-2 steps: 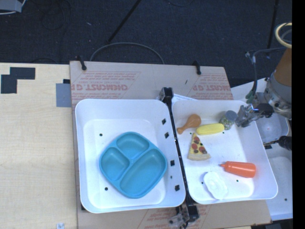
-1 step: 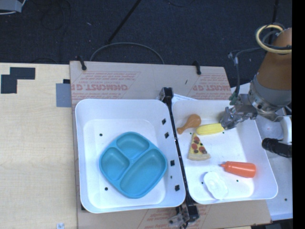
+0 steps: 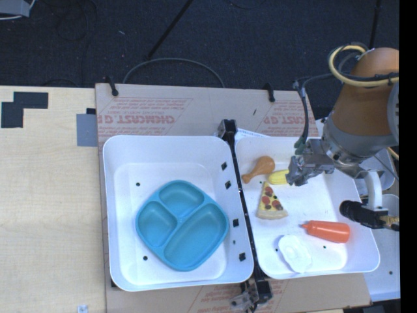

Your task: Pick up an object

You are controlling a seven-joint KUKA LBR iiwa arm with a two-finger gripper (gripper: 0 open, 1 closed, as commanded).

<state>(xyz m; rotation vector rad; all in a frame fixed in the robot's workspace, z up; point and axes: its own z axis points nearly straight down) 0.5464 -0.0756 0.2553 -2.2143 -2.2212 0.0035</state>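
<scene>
In the right bin (image 3: 365, 256) lie a brown toy drumstick (image 3: 259, 168), a yellow piece (image 3: 279, 177), a pizza slice (image 3: 270, 202), an orange carrot-like toy (image 3: 327, 231) and a white oval object (image 3: 295, 252). My gripper (image 3: 296, 175) reaches in from the right and hangs low at the right end of the yellow piece, its dark fingers touching or just above it. The pizza slice lies just below and left of the gripper. I cannot tell whether anything sits between the fingers.
The left bin (image 3: 120, 194) holds a blue divided plate (image 3: 182, 224). A black divider (image 3: 236, 201) runs between the two bins. A black cylindrical part (image 3: 362, 214) of the rig sticks in over the right bin's right rim.
</scene>
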